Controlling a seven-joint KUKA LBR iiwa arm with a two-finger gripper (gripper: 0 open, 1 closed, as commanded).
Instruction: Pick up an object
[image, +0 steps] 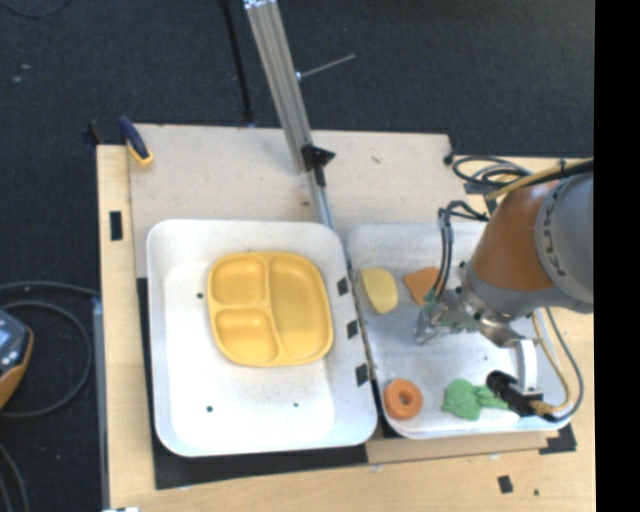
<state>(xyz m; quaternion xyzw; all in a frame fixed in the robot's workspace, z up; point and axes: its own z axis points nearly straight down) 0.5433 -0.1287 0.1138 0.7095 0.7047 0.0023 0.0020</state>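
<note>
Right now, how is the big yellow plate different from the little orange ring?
The yellow plate lies in the left bin; the orange ring lies in the right bin. The yellow plate is far bigger than the orange ring. The plate is a rounded square split into three sections, while the ring is round with a hole in its middle. Both lie flat.

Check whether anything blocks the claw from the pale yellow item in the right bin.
Nothing visible lies between them. The claw hangs just right of the pale yellow rounded piece, with bare floor of the white right bin between; the orange wedge sits off that line.
</note>
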